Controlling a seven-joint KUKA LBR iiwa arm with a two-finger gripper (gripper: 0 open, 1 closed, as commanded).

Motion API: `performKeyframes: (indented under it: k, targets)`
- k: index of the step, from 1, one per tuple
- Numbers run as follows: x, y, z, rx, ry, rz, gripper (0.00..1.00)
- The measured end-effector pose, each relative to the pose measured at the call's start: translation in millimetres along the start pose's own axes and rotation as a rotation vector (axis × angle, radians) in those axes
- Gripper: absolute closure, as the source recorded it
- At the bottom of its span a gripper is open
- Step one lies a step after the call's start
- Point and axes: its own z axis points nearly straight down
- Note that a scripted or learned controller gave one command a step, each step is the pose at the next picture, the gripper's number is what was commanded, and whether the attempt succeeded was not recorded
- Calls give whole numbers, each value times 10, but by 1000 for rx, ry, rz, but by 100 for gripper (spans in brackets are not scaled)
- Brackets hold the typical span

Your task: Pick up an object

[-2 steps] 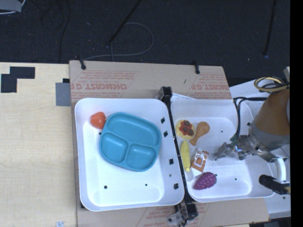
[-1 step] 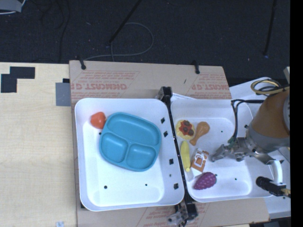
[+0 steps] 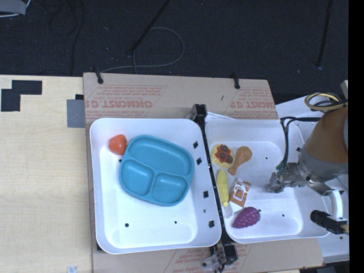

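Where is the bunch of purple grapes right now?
In the camera view, the purple grapes lie near the front edge of the right bin, just below the small orange-and-white carton and left of the gripper.

Smooth glossy plastic blue tray (image 3: 156,170) and white bins (image 3: 108,209); matt printed cardboard (image 3: 170,95) beneath.

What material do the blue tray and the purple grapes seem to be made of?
Blue tray: likely moulded plastic, smooth and slightly matte; one even colour, rounded compartment ridges. Purple grapes: probably a plastic or rubber toy; uniform colour and a bumpy cluster shape, but too small to tell the finish.
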Motion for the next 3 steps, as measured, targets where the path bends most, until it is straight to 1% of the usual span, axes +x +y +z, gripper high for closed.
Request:
performKeyframes:
  k: [1, 2, 3]
  targets:
    - [70, 18, -452, -3, -1, -6, 100]
    - [21, 102, -1045, -5, -2, -6, 100]
    - [48, 63, -1663, -6, -2, -7, 100]
